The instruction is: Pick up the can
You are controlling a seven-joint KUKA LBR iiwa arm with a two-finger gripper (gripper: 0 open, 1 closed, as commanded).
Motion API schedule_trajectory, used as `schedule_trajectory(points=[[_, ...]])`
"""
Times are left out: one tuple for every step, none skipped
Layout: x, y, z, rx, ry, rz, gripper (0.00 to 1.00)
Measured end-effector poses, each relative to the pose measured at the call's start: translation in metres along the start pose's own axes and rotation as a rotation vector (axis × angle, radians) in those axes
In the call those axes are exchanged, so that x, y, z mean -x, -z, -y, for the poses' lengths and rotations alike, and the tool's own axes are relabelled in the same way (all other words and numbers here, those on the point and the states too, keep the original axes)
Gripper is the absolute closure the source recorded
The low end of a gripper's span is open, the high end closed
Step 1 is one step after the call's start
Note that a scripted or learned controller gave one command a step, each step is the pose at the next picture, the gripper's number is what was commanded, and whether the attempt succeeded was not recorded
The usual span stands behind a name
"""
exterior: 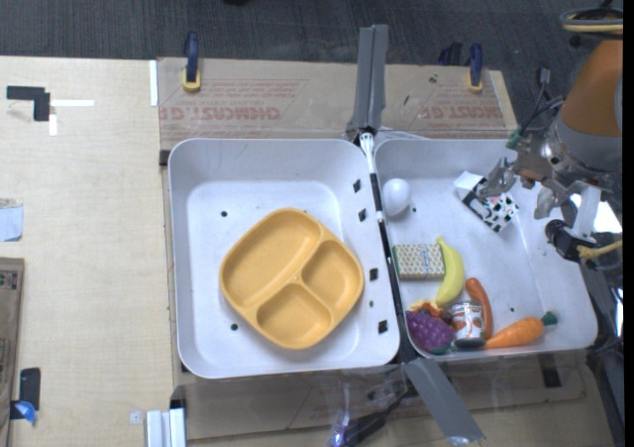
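Can [468, 323] well below claw [492, 195]

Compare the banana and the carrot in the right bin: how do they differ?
The banana is yellow; the carrot is orange with a green tip. The banana stands along the bin's depth, beside a sponge; the carrot lies crosswise near the front wall, right of the can. Both are elongated and lie in the right bin.

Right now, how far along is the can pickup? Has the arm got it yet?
Nothing looks done yet. The can lies in the right bin near its front wall, between the purple grapes and the carrot, with the banana just behind. The tool is over the bin's far side, beside a black-and-white dice, well away from the can. The approach, grasp and lift remain.
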State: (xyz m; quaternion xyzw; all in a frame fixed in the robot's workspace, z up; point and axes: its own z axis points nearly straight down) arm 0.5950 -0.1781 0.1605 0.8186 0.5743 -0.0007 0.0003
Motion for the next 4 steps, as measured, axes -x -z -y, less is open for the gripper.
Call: schedule_trajectory(points=[[0.0,0.0,0.0,-0.001,0.0,0.0,0.0],[-0.006,-0.07,0.01,-0.004,-0.065,0.0,0.0],[-0.006,-0.061,0.01,-0.005,-0.062,0.002,1.0],[-0.046,0.039,-0.052,0.002,0.215,0.001,1.0]])
